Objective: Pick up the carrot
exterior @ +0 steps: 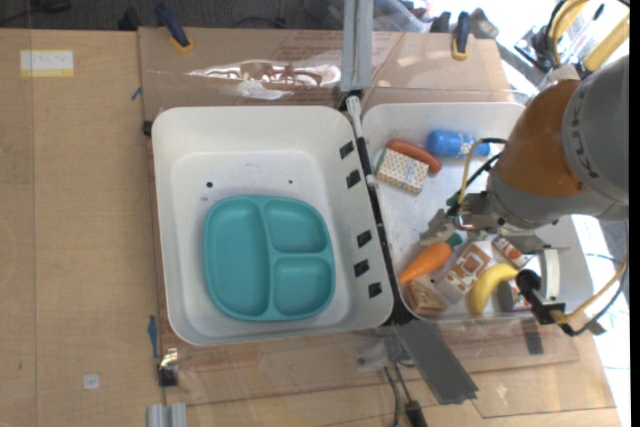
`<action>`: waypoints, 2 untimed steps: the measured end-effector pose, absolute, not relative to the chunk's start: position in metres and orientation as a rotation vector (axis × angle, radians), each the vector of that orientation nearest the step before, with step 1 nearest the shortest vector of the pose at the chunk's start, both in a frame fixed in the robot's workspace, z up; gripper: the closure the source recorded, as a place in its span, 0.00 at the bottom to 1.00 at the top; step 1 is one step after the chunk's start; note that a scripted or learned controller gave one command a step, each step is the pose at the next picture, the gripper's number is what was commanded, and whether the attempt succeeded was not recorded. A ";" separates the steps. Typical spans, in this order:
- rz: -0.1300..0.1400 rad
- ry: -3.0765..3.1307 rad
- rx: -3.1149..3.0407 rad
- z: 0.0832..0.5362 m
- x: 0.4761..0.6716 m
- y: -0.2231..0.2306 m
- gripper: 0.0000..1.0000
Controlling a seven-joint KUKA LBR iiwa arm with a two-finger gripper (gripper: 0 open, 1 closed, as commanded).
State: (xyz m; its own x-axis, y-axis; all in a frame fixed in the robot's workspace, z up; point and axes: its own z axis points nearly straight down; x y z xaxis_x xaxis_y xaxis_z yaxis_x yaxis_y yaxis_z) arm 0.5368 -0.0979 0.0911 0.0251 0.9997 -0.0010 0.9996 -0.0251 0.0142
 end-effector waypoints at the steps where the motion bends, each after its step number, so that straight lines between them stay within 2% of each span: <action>1: 0.017 2.178 2.243 0.102 0.538 -0.100 1.00; 2: 0.016 2.178 2.244 0.102 0.538 -0.100 0.00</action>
